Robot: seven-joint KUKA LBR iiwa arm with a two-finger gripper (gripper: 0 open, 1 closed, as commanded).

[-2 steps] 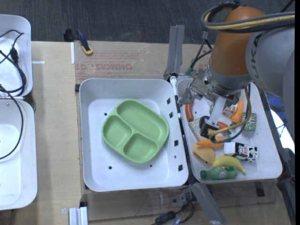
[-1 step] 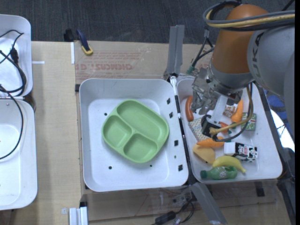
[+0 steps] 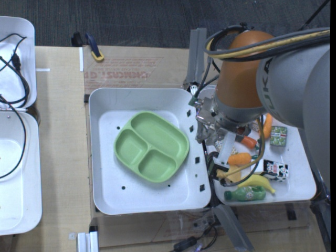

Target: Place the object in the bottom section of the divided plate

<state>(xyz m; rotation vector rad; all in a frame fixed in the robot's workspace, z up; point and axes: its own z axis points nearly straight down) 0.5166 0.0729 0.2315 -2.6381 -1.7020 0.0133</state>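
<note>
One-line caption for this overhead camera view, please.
KUKA arm hovers over right bin of toy food; green divided plate sits in left bin.

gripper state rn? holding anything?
Gripper: over the right bin among the toy food, hidden under the wrist; open, closed or holding anything cannot be told. The green divided plate has nothing in it.

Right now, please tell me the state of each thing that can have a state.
divided plate: upright in left bin, all sections empty.
gripper: low over right bin, among the toys.
banana: lying flat in right bin.
green bottle: lying on its side.
carrot: lying flat.
</note>
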